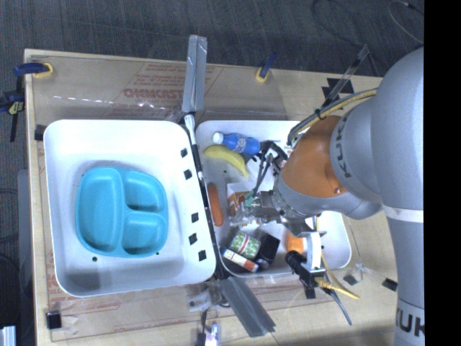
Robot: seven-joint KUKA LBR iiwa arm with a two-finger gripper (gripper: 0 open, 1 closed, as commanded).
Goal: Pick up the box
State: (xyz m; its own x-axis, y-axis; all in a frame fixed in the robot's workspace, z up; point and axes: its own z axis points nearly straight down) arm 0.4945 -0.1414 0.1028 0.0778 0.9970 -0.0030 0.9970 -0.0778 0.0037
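Note:
A small box (pixel 243 246) with a green and white label lies near the front edge of the right bin (pixel 338 254), next to a black block (pixel 269 249). The grey arm with its orange band (pixel 311 166) reaches in from the right and hangs over the middle of this bin. My gripper (pixel 253 203) points down just above and behind the box, close to a brown item (pixel 235 202). The wrist hides much of the bin floor beneath it.
A banana (pixel 226 158) and a blue bottle (pixel 240 144) lie at the back of the right bin, and an orange stick (pixel 215 205) along its left wall. An orange and white object (pixel 302 246) sits front right. The left bin (pixel 65 265) holds a blue divided tray (pixel 121 211).

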